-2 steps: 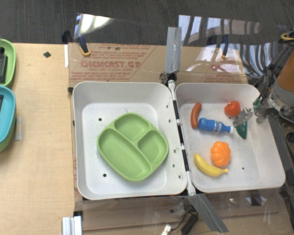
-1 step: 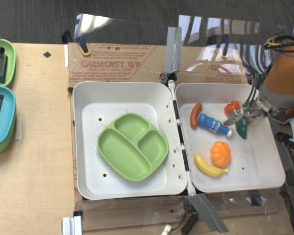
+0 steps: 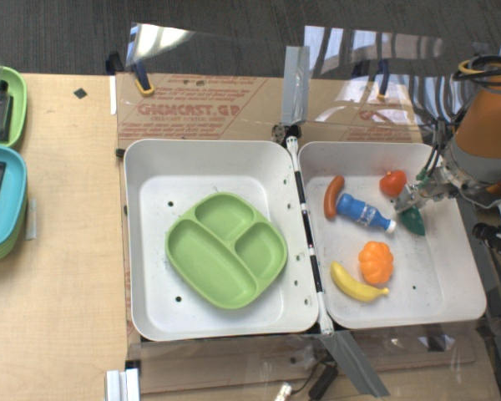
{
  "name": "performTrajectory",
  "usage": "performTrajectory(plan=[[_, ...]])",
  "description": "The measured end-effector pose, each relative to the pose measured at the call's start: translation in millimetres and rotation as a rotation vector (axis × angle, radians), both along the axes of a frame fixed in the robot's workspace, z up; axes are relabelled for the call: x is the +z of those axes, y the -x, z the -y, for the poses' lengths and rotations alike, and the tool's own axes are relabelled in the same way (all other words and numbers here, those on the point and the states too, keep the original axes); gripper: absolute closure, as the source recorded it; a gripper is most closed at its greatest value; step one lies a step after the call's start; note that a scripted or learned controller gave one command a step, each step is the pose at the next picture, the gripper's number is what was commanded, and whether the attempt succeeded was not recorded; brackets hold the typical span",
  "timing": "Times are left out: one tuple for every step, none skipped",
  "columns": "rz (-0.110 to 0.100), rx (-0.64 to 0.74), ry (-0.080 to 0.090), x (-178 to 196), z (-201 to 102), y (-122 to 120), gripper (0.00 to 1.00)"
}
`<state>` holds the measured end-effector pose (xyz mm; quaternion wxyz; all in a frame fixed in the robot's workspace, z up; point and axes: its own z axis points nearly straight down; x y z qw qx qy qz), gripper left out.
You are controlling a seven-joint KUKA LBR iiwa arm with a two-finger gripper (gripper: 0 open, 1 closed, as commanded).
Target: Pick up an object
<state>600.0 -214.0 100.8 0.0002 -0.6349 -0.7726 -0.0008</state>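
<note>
The pincer [image 3: 415, 197] hangs low over the upper right part of the right bin [image 3: 451, 303], and whether it is clenched or released cannot be told. A dark green object [image 3: 414, 220] lies just below it, a red tomato [image 3: 392, 182] just to its left, and a blue bottle [image 3: 363, 211] with a white label points toward it; the label's writing is too small to read. Farther off lie a red-orange sausage [image 3: 333, 196], an orange pumpkin [image 3: 377, 261] and a yellow banana [image 3: 356, 283]. The left bin [image 3: 146, 190] holds a green divided plate [image 3: 225, 250]. The cardboard [image 3: 192, 98] behind the bins on the tabletop [image 3: 54, 307] carries red print resembling "GEMCAST".
</note>
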Motion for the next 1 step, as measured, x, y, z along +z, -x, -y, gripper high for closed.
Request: performTrajectory(plan=[[-0.001, -0.070, 0.002, 96.2, -98.6, -34.7, 1.00]])
